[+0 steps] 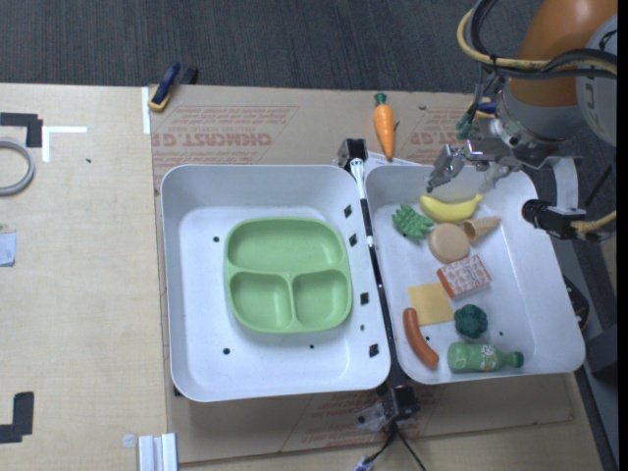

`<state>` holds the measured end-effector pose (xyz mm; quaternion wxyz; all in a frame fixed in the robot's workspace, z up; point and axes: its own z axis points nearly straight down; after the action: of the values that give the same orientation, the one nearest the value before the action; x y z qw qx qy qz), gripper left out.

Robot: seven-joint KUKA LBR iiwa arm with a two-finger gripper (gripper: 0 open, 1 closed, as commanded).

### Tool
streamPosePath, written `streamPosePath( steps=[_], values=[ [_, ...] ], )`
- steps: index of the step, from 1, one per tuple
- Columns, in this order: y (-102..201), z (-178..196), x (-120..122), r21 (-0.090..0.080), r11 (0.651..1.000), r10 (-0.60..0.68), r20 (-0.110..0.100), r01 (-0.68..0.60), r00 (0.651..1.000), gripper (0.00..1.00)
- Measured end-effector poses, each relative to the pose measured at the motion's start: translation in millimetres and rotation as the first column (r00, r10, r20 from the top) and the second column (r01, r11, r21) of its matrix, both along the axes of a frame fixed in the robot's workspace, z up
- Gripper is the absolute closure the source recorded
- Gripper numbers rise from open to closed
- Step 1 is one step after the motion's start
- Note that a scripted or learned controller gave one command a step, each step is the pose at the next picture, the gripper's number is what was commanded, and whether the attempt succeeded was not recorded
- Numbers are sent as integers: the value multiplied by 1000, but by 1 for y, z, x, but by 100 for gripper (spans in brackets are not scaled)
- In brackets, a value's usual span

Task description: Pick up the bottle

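The bottle (482, 358) is green with a paler label and lies on its side, cap to the right, in the front right corner of the right bin (545, 292). My gripper (469, 170) hangs over the back of that bin, just above the banana (451, 205) and far behind the bottle. Its fingers (441, 172) stand apart, open, with nothing between them.
The right bin also holds a green leafy piece (412, 222), a peach ball (449, 241), a cone (483, 227), a red-white box (464, 276), a cheese slice (430, 302), broccoli (471, 320) and a sausage (420, 337). The left bin (191, 263) carries a green divided plate (289, 275). A carrot (384, 126) lies behind the bins.
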<state>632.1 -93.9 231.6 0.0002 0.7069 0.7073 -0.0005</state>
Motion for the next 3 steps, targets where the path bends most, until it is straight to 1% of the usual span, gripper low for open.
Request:
streamPosePath(
  steps=[1, 2, 3],
  values=[
    [0, 10, 0, -1, 1000, 1, 1, -1, 1000, 100],
    [57, -40, -69, 0, 990, -142, -1, 142, 990, 100],
    [103, -14, -114, 0, 958, -286, -3, 286, 958, 100]
  ],
)
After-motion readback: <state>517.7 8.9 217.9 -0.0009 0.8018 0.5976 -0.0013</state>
